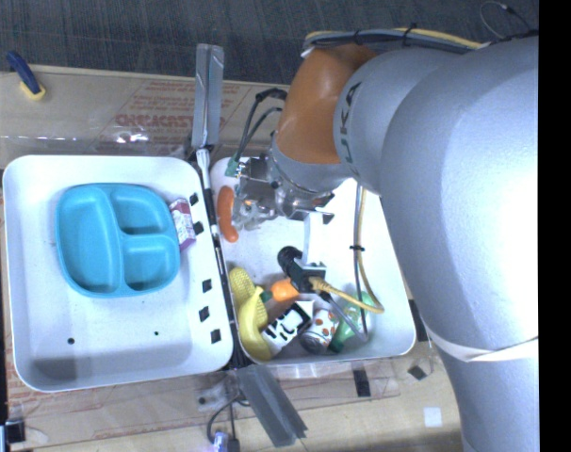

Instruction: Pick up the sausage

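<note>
Orange sausage (226, 214) upright against right bin (384, 252) left wall, upper end | gripper (251, 205) just beside it, finger state untellable | clutter fills bin's lower corner | arm bends in from right.

The sausage (226, 214) is lying lengthwise in the right bin (391, 281), pointing from twelve to six o'clock. It is a short orange-red link with rounded ends, resting just beside the bin's nine o'clock wall, up toward the bin's eleven o'clock corner.
</note>
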Robot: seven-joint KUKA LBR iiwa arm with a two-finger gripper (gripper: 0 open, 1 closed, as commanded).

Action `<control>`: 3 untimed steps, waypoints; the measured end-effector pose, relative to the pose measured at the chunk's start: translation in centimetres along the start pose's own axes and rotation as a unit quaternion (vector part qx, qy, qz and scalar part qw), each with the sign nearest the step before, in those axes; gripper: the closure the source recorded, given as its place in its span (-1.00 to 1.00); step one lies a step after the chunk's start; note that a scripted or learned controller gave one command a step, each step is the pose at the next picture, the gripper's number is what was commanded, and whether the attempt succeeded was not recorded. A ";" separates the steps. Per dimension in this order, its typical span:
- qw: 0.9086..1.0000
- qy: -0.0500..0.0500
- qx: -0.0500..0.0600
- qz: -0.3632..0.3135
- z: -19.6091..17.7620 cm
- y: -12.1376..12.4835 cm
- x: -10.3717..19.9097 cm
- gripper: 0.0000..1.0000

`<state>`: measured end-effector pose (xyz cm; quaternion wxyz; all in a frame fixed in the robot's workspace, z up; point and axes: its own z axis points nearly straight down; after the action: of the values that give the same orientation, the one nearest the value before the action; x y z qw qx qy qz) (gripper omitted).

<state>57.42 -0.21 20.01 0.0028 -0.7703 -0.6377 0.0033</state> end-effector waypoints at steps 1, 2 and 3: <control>1.000 0.000 0.002 -0.002 -0.9 0.0 0.0 1.00; 1.000 0.000 0.002 -0.002 -0.9 0.0 0.0 -1.00; 1.000 0.000 -0.002 0.009 0.9 4.8 -2.4 -1.00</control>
<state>61.72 -3.50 19.05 0.0013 -0.7760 -0.6308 0.0016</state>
